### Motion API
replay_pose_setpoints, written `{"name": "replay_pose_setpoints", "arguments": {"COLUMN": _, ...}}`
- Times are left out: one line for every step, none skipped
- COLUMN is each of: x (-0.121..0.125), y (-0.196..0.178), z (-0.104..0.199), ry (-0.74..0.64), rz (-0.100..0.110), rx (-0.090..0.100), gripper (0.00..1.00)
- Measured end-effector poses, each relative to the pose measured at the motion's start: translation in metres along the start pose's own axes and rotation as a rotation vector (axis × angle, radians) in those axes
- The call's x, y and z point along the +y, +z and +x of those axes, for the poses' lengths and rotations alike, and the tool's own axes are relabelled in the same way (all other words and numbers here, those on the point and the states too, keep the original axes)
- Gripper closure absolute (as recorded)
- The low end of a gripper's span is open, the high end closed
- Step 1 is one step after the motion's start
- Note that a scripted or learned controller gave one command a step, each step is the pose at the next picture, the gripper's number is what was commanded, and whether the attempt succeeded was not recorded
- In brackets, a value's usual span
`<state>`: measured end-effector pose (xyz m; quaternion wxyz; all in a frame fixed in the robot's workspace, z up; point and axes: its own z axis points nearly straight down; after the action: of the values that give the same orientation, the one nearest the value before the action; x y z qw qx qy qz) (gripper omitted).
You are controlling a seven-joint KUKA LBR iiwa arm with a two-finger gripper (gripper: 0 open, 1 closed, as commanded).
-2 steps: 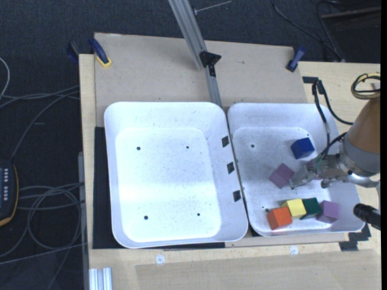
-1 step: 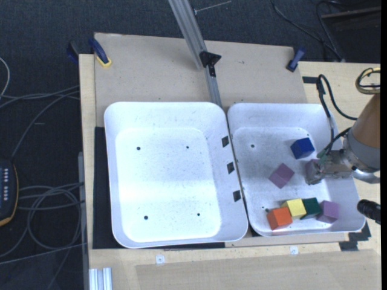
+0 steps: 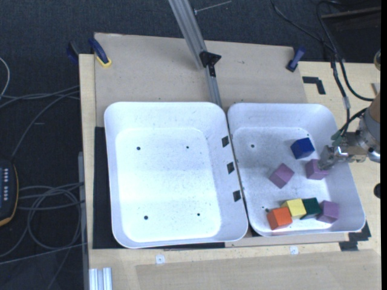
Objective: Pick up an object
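The right bin (image 3: 260, 119) holds several small blocks. A blue cube (image 3: 302, 147) lies toward its right side, with one purple cube (image 3: 281, 175) below it and another purple cube (image 3: 314, 170) near the right wall. Along the front wall sit an orange block (image 3: 279, 217), a yellow block (image 3: 295, 208), a green block (image 3: 311, 207) and a third purple block (image 3: 329, 211). My gripper (image 3: 331, 156) reaches in over the right rim and hangs low, just to the upper right of the purple cube by the wall, touching or nearly touching it.
The left bin (image 3: 121, 119) stands beside the right one, with black clips at the shared rim. A metal pole (image 3: 193, 35) slants across the back of the bench. Blue clamps sit at the board's far corners, and cables lie on the floor at the left.
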<state>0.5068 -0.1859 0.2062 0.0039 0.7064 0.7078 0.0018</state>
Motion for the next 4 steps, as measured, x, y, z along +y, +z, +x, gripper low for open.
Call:
{"name": "replay_pose_setpoints", "arguments": {"x": 0.001, "y": 0.005, "z": 0.0, "ry": 0.001, "rz": 0.007, "rx": 0.002, "gripper": 1.0}}
{"name": "replay_pose_setpoints", "arguments": {"x": 0.001, "y": 0.009, "z": 0.051, "ry": -0.004, "rz": 0.009, "rx": 0.006, "gripper": 1.0}}
{"name": "replay_pose_setpoints", "arguments": {"x": -0.005, "y": 0.001, "z": 0.096, "ry": -0.005, "rz": 0.009, "rx": 0.007, "gripper": 1.0}}
{"name": "replay_pose_setpoints", "arguments": {"x": -0.001, "y": -0.001, "z": 0.159, "ry": -0.006, "rz": 0.008, "rx": 0.007, "gripper": 1.0}}
